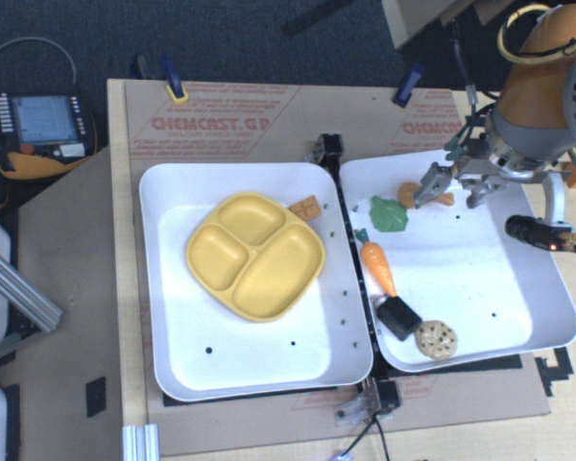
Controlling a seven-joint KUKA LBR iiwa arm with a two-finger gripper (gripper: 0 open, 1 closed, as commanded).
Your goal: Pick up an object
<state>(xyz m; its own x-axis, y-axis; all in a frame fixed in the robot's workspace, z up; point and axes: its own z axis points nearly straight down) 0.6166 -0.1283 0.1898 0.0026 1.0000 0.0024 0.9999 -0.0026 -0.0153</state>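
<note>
Camera view: the grey arm with the orange band is reaching in over the far right corner of the right white bin (518, 339).
Gripper: the two-finger gripper (451, 192) is hanging above the bin's far edge, its fingers spread apart and pinching nothing.
Nearest thing: a small orange-tan lump of toy food (410, 195) is lying just beside the left fingertip, toward the divider between the bins; a green leaf-shaped piece (388, 214) is touching or nearly touching it on the near side.
Long axis: the lump looks roughly round, so I cannot tell a clear axis.
Other candidates: an orange toy carrot (377, 267), a black block (398, 317) and a speckled round cookie (435, 339) are sitting along the divider edge toward the near corner, well apart from the gripper.
Surface and room: the bin floor is looking flat and smooth; the far wall is close, leaving little room behind.
Left bin (173, 305): it is carrying a yellow three-compartment plastic plate (255, 255).
</note>
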